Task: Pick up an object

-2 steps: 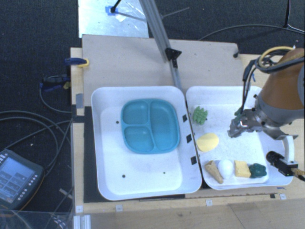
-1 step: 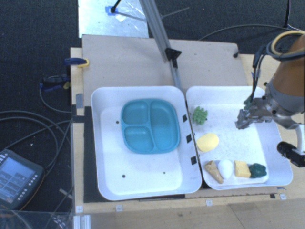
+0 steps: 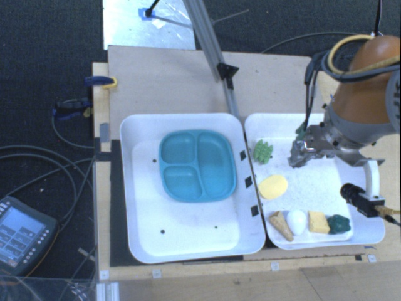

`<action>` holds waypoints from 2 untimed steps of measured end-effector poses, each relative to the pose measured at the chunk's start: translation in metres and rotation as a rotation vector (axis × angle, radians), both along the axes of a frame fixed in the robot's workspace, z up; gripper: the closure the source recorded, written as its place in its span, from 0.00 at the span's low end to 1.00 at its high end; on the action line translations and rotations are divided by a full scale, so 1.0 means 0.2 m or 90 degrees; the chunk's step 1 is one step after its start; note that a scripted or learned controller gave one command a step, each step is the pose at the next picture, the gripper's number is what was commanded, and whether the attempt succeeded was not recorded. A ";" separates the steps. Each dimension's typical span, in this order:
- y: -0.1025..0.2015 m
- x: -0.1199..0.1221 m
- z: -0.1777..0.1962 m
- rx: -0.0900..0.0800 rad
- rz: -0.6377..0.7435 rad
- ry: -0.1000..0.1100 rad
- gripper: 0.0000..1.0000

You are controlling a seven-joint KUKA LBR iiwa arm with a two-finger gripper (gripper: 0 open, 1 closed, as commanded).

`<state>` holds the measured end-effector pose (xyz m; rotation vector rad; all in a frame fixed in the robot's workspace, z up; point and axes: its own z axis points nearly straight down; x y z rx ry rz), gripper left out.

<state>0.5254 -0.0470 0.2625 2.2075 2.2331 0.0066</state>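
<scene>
Camera view: table (image 3: 169,80) carries two white bins. Left bin (image 3: 144,231) has a blue divided plate (image 3: 197,165). Right bin (image 3: 369,231) holds a yellow lemon-ish thing (image 3: 273,186), green broccoli bit (image 3: 262,150), and the tool (image 3: 301,153) hovering close, can't tell its state.

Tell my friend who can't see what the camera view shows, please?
A robot arm's tool hovers over the right bin, which holds a green toy, a yellow lump and a row of small toys. The left bin holds a blue divided plate.
</scene>
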 end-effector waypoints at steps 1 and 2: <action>0.27 0.02 0.02 0.000 0.000 0.001 1.00; 0.55 -0.01 -0.03 0.000 0.000 0.003 1.00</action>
